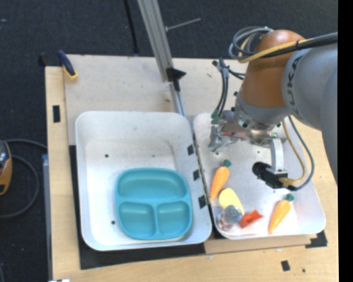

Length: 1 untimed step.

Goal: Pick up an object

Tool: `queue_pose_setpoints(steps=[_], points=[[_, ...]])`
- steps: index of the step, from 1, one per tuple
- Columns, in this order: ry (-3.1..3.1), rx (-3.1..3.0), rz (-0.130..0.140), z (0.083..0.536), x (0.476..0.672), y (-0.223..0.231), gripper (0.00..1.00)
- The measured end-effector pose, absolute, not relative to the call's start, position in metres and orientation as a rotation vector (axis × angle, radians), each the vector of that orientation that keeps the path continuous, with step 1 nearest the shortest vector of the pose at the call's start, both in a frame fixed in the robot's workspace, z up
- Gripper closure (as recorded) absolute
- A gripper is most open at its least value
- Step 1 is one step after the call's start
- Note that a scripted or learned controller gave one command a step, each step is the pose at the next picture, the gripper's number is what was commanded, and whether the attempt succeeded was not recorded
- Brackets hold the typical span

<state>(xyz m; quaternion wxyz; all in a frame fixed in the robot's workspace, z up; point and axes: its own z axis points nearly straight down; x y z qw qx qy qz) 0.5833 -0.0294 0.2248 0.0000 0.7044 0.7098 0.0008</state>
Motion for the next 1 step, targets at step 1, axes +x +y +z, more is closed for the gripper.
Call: queue_pose_setpoints(steps=[1], points=[[2.232, 2.213, 0.004, 0.2396, 0.5634, 0.021, 1.0]])
